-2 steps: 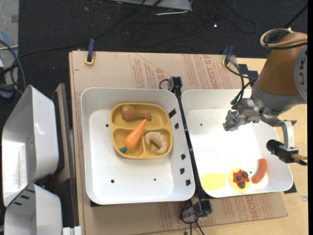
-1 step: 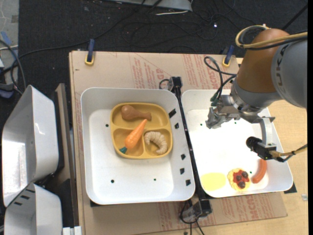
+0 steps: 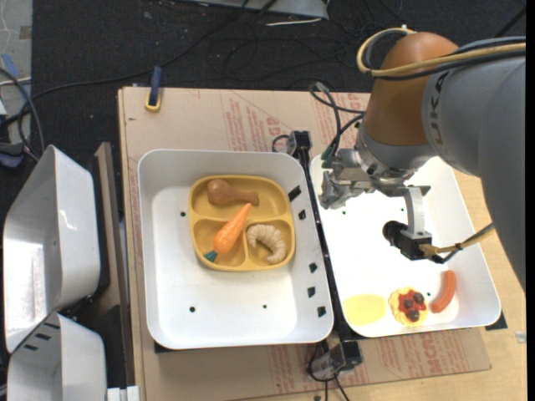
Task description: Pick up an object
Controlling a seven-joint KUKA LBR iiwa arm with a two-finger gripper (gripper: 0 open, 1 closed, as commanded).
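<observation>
While the gripper [image 3: 336,192] hangs over the upper left part of the right bin [image 3: 368,261], close to the wall it shares with the left bin [image 3: 171,320], the loose things in that bin lie well apart from it along the lower edge. These are a flat yellow disc [image 3: 364,309], a small round tart with red topping [image 3: 410,304] just right of the disc, and an orange-red sausage [image 3: 445,291] tilted further right. Whether the gripper is open or closed cannot be told from this angle, and nothing can be seen held in it.

Both bins sit on a brown board [image 3: 209,111] printed with faded red lettering. Around the board is dark floor [image 3: 84,23] strewn with cables. A blue and yellow tool [image 3: 153,90] lies at the board's upper left corner, and white containers [image 3: 42,224] stand at the left edge of the frame.

A yellow divided plate [image 3: 280,199] rests in the middle of the left bin. It carries a brown drumstick [image 3: 232,193] in its upper compartment, an orange carrot [image 3: 232,228] lying aslant at lower left, and a pale curled shrimp [image 3: 267,241] at lower right. The grey arm with its orange band [image 3: 410,82] covers the upper right of the right bin.
</observation>
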